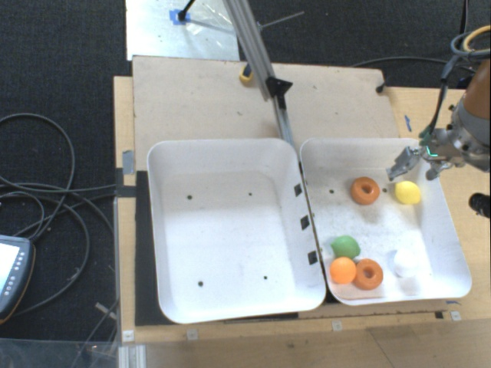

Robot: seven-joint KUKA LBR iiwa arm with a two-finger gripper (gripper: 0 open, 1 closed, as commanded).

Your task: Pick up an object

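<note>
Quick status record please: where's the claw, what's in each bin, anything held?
claw: above the right bin's far right part, beside the yellow ball
held: nothing visible between the fingers
right bin contents: yellow ball, two orange rings, green piece, orange ball, white object
left bin: no objects visible

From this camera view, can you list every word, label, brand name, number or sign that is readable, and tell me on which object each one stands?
No text can be read in this view.
The grey handheld device with a pale screen at the left edge: its screen is too blurred to read.
The small black square marks along the wall between the two shallow white plastic bins: no characters can be made out.
</note>
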